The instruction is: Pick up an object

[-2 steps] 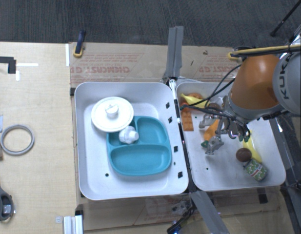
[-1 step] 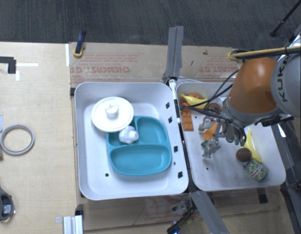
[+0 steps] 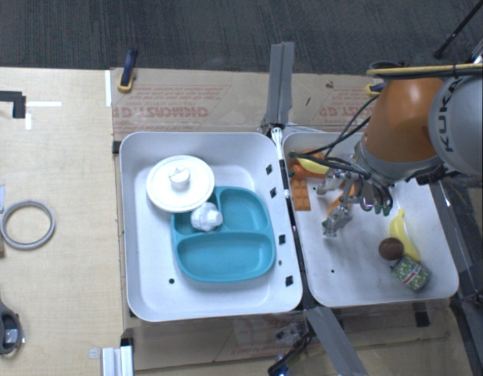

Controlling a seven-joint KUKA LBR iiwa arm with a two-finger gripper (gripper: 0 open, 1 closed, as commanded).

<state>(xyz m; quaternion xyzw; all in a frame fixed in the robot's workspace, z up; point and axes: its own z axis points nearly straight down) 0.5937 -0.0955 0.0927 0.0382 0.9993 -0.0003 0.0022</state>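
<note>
Several candidates in your right bin (image 3: 437, 288): banana (image 3: 401, 233), brown ball (image 3: 391, 248), green can (image 3: 411, 274) near its front right corner. Gripper (image 3: 335, 224) jaws narrow, holding nothing; widen before descending.

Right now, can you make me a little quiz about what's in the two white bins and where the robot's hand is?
1. True or false: the white lid sits in the same bin as the blue tray.
2. Which bin is the hand over? A) left bin B) right bin C) neither
3. Fill in: the small green can lies near the right bin's ____ corner, beside a brown ball.

Key
1. True; both are in the left bin.
2. B
3. Lower right, as the camera sees it.
</note>
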